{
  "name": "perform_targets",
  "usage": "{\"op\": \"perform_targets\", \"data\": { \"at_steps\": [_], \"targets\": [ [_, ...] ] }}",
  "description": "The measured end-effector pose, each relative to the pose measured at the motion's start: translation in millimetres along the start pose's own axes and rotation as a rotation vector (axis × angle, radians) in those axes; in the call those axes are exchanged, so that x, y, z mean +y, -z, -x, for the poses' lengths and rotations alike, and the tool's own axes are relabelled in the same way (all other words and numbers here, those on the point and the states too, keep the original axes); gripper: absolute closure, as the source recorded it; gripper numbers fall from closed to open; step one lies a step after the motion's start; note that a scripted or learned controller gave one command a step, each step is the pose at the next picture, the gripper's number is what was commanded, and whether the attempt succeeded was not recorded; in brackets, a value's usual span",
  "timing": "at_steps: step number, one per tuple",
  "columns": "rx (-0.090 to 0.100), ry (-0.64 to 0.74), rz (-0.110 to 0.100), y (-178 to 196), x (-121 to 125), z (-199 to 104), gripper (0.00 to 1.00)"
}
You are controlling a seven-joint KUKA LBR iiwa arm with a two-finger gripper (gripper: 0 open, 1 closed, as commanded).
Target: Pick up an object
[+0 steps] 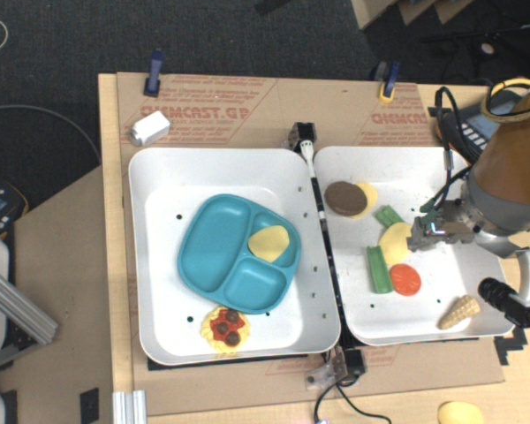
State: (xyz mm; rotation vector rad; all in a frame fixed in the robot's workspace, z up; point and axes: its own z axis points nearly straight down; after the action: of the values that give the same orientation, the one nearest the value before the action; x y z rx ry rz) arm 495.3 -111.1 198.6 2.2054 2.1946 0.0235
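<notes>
Two shallow white bins sit side by side on the worktop (247, 104). The left bin (150, 263) holds a blue divided plate (221, 246) with a pale yellow piece (270, 242) in its right compartment; a small pizza toy (226, 328) lies just below the plate. The right bin (397, 329) holds a brown round piece (344, 199), a yellow piece (393, 238), a green stick (378, 269), a red tomato-like piece (405, 279) and a cone (459, 311) at lower right. The gripper (427, 235), entering from the frame's right, sits just right of the yellow piece; whether its fingers are apart or together cannot be told.
</notes>
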Motion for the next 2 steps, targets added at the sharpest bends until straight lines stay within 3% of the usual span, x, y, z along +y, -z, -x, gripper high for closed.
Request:
{"op": "perform_targets", "data": {
  "at_steps": [2],
  "targets": [
    [-0.002, 0.001, 0.005, 20, 2, 0, 1.0]
  ]
}}
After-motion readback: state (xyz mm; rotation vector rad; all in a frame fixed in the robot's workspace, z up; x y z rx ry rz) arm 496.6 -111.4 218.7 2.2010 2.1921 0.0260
